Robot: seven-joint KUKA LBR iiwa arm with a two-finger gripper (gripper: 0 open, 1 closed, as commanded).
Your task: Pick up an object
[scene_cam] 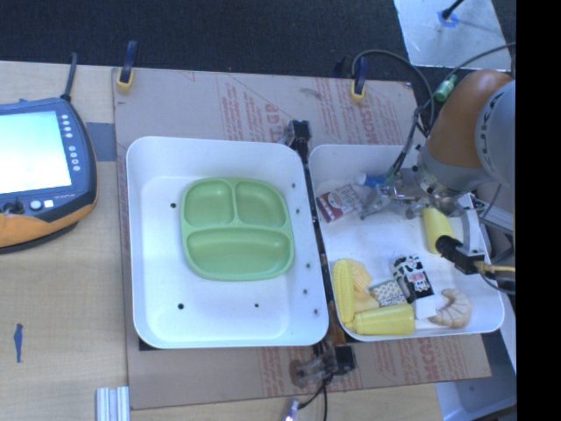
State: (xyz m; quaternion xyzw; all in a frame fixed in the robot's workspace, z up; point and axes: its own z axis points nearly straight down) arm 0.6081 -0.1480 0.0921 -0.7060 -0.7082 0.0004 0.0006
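My gripper (382,198) hangs low over the back of the right bin (491,323), reaching in from the right. Just left of it lies a red and white packet (337,203), and a small blue thing (372,181) shows behind it. A yellow cylinder (436,226) lies to the gripper's right, under the wrist. Along the bin's front are a yellow corn cob (350,286), a yellow block (384,321), a black and white toy (412,277) and a pale shrimp-like piece (453,309). I see nothing held.
The left bin (158,323) holds a green divided plate (237,229). A tablet-like pendant (39,169) rests on the bench at far left. Cables (386,60) loop above the right bin near the arm.
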